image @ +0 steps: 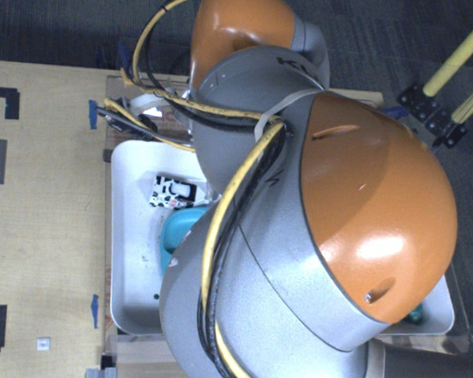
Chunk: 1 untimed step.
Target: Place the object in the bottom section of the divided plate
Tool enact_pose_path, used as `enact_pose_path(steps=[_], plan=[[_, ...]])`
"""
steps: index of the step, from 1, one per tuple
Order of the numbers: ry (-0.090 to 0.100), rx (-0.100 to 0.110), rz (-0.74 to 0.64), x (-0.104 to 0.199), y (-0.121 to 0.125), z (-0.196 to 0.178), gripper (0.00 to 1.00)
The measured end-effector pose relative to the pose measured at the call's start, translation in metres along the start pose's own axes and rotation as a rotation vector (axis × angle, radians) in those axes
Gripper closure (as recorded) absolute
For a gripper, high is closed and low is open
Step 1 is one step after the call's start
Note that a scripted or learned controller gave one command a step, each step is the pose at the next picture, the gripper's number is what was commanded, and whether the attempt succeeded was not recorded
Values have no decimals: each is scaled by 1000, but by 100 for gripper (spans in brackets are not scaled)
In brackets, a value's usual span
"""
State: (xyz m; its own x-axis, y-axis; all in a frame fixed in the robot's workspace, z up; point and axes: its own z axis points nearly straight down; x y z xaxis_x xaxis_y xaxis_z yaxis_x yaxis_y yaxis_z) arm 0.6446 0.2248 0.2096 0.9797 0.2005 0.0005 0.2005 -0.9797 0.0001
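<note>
Viewing: single overhead cam, slanted; arm (296, 252) takes up most of the frame from centre out to 3 and 6 o'clock.
Arm: grey shell w/ large orange cover (371, 208) at approx. 3 o'clock of centre; second orange cover (238, 24) at 12 o'clock.
Cabling: yellow-and-black hose (234, 194) runs down the arm from 12 toward 6 o'clock and loops out at 11 o'clock above the bin.
Jaw state: cannot tell; the arm body covers the working end.
Near bin (127, 217): white, shallow, at 9 o'clock of centre; its 3 o'clock side is under the arm.
Far bin (442, 321): white corner seen at 4 o'clock, below the big orange cover.
Item A: black-and-white patterned piece (172, 191), in near bin, toward its 12 o'clock end, against the arm's edge.
Item B: teal piece (182, 225), in near bin, just at 6 o'clock of Item A, partly under the arm. Shape not clear; cannot tell if it is the divided plate, no sections readable.
Item C: small teal bit (415, 315), in far bin at 4 o'clock, mostly covered.
Task obj. location: cannot tell which item it is; candidates are Items A and B in near bin.
Bench (43, 212): light wood, 9 o'clock side; black corner marks (6, 102) at 10 o'clock.
Tape: blue strip (93, 113) at near bin's 11 o'clock corner.
Surrounds: dark floor (71, 14) along 12 o'clock; yellow rods on black clamp (455, 70) at 2 o'clock.
</note>
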Motion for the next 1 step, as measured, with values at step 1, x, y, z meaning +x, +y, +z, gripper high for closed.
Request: enact_pose_path(steps=[1], plan=[[-7, 3, -209, -130, -28, 10, 0]])
